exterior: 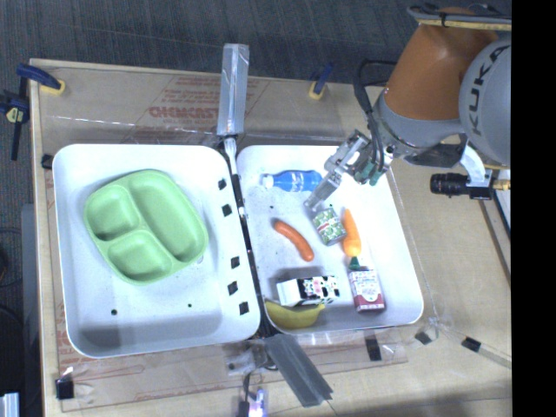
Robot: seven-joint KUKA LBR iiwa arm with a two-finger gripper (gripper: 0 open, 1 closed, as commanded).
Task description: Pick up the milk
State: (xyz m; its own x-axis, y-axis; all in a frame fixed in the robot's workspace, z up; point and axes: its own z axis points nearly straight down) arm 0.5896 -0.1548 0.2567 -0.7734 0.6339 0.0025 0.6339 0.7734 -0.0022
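I'm hovering the gripper [320, 200], fingers seemingly closed and gripping nothing, with the milk [307, 290] at its 6 o'clock.

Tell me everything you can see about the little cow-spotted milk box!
The milk carton is a small box, white with black cow patches, and looks like cardboard. It lies on its side near the front edge of the right bin. A yellow banana sits right against its front. The gripper is farther back, away from it.
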